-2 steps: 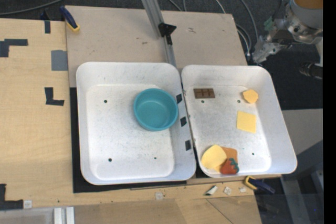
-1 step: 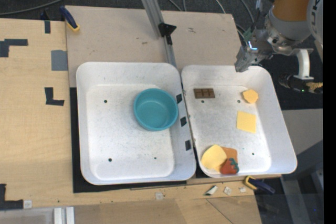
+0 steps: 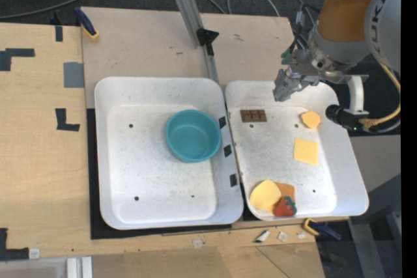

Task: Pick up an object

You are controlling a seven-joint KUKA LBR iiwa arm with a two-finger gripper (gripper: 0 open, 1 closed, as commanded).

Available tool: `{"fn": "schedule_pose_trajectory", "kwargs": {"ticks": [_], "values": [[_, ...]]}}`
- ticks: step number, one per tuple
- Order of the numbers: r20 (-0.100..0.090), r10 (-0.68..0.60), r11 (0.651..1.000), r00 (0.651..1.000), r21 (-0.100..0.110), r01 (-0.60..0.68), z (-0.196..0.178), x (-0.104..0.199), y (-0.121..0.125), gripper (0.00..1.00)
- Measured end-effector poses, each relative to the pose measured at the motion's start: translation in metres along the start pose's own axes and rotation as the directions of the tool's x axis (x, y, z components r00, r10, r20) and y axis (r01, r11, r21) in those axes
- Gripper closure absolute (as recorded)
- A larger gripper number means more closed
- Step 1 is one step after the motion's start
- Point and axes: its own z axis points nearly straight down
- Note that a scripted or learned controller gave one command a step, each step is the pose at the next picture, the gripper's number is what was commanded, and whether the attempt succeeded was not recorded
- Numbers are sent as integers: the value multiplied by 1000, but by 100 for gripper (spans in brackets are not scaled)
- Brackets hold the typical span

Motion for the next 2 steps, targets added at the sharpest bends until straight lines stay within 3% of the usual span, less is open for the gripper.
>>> {"fn": "schedule_pose_trajectory", "kwargs": {"ticks": [2], "values": [[0,-1,1000,1000,2,1,33,97,-35,100]]}}
